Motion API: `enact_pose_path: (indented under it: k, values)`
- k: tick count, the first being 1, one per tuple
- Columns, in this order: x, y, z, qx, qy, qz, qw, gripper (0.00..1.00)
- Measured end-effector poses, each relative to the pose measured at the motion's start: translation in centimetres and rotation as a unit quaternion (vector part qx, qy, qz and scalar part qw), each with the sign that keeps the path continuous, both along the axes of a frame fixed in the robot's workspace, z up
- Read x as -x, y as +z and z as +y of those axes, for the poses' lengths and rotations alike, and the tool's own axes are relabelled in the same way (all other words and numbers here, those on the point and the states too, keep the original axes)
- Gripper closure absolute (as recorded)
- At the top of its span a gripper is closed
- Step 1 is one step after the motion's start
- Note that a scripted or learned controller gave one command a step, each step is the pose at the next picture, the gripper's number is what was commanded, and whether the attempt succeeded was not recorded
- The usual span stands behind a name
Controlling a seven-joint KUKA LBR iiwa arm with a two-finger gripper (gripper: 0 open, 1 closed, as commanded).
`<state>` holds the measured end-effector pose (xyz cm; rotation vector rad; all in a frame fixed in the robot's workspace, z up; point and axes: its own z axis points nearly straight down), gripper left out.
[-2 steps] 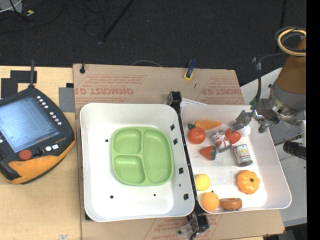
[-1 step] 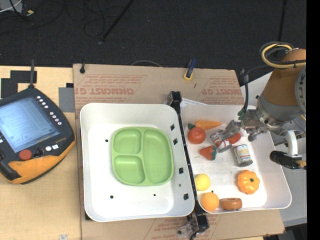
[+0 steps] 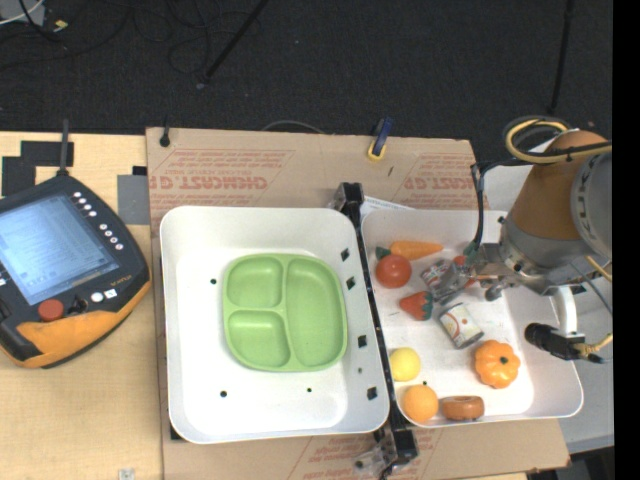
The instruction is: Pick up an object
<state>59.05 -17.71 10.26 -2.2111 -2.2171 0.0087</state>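
The arm reaches in from the right and its tool (image 3: pixel 447 280) sits low in the right bin (image 3: pixel 560 393), among the clutter near the bin's middle; whether it is spread or pressed together I cannot tell, since the metal parts blur into the objects beneath. No object is visibly lifted, so the pick looks not yet made. The candidates lie all around it: a red tomato (image 3: pixel 393 270) just to the left, an orange carrot (image 3: pixel 415 250) above, a red piece (image 3: pixel 417 305) touching or just beside the tool, and a small can (image 3: pixel 460 324) tilted on its side just below. Further down sit a little pumpkin (image 3: pixel 497 363), a yellow lemon (image 3: pixel 404 364), an orange (image 3: pixel 420 404) and a brown disc-shaped piece (image 3: pixel 462 407). The left bin (image 3: pixel 190 268) holds a green divided plate (image 3: pixel 284 312). The main risk, as I judge it, is crowding: the tool could close on two things at once, or on an edge, and the round, smooth toys could squirt out sideways. The can may roll when nudged. A grip on the tapered red piece might slip during the lift.
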Motion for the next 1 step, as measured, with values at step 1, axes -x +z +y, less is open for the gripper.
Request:
enact_pose_path:
  k: [1]
  values:
    - [-0.01, -1.89, 0.22, 0.0004, 0.0, -0.002, 1.0, 0.0]
